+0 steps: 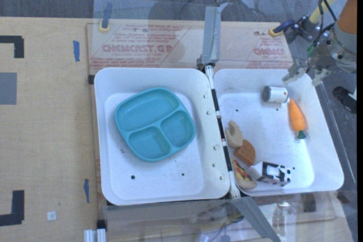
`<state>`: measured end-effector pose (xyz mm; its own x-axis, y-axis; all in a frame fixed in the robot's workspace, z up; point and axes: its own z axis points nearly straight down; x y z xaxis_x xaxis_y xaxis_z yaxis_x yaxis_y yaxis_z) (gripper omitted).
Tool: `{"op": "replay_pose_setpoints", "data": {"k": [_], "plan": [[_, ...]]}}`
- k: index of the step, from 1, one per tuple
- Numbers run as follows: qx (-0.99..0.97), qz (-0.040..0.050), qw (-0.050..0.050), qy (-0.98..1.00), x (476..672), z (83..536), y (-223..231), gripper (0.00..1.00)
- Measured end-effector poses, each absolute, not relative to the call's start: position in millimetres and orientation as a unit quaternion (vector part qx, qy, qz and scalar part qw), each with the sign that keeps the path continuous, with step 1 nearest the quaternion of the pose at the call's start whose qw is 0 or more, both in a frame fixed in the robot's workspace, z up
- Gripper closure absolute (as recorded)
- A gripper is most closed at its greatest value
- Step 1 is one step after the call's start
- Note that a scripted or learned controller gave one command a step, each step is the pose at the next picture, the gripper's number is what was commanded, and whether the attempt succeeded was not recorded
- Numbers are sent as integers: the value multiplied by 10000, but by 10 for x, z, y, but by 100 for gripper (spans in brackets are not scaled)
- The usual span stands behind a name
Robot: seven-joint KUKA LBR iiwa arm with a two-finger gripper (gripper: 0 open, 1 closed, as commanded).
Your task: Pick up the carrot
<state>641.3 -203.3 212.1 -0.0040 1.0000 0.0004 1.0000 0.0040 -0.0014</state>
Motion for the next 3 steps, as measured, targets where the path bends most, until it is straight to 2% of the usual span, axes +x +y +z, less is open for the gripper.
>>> {"op": "replay_pose_setpoints", "data": {"k": [1,2,3], "plan": [[-7005,-46,-10,-7136,6247,980,-2154,0],[-7069,-56,-2,-7072,5956,883,-2123,0],[-7077,-32,-40,-7065,5956,979,-2165,100]]}}
